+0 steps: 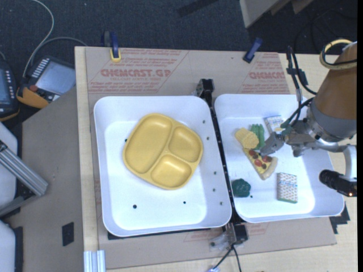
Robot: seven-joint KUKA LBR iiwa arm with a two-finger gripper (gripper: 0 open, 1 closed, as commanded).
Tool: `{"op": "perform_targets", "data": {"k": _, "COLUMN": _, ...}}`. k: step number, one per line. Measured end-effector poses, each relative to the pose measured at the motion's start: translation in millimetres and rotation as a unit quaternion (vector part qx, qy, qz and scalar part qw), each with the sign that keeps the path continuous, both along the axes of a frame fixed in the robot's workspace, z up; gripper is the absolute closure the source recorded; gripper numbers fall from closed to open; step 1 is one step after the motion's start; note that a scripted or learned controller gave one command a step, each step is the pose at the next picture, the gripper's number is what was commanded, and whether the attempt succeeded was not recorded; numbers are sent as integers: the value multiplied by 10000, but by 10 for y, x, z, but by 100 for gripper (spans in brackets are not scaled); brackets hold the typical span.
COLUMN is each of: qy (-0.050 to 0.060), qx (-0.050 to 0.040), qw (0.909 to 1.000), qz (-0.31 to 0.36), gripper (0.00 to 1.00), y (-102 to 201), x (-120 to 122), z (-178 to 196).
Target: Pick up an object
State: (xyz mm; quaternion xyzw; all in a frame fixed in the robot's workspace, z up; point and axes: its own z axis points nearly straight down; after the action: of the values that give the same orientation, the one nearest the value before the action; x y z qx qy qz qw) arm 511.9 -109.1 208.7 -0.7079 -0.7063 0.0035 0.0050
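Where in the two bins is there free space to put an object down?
Left bin: bare floor around the yellow divided plate, widest along the near edge. Right bin: a bare patch at its far left corner. Crowded at the gripper: corn, pizza slice, green toy, small box.

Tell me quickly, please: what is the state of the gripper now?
Gripper: over the right white bin, above the toy pizza slice; open or closed cannot be told.

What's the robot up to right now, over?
Hand low over right bin, by pizza slice and corn. Nothing seen held. Yellow tray in left bin.
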Motion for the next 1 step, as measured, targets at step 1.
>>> {"op": "perform_targets", "data": {"k": 1, "qy": -48, "qx": -7, "qw": 10000, "qz": 13, "gripper": 0, "y": 2, "x": 23, "z": 45}}
